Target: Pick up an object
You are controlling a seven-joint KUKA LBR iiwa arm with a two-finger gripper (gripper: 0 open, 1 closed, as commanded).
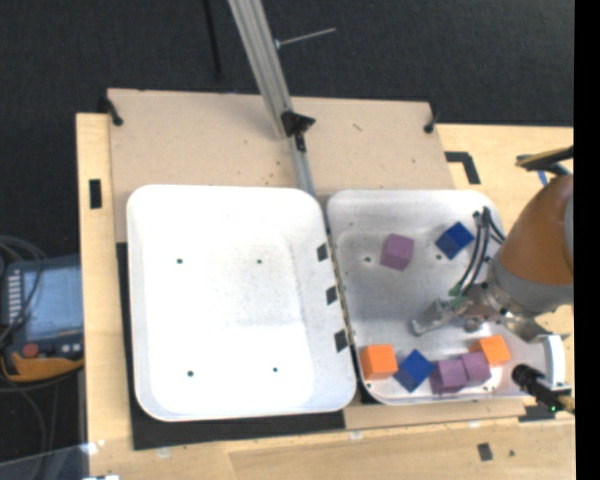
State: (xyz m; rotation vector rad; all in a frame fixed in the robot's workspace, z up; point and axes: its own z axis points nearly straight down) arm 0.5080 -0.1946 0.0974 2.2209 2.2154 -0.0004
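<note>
My gripper (pixel 430 320) hangs low over the right bin (pixel 365 218), reaching in from the right below the orange-banded wrist (pixel 535 248). It sits over bare bin floor, with no block seen in it. A purple block (pixel 397 251) and a blue block (pixel 454 239) lie further back. Along the front wall lie an orange block (pixel 379 360), a blue block (pixel 414 369), two purple blocks (pixel 460 373) side by side, and a second orange block (pixel 494 349) close under the wrist.
The left bin (pixel 230 298) stands beside the right one. A slanted metal rail (pixel 270 68) runs from the top down to the gap between the bins. A screen unit with cables (pixel 40 313) sits at the far left.
</note>
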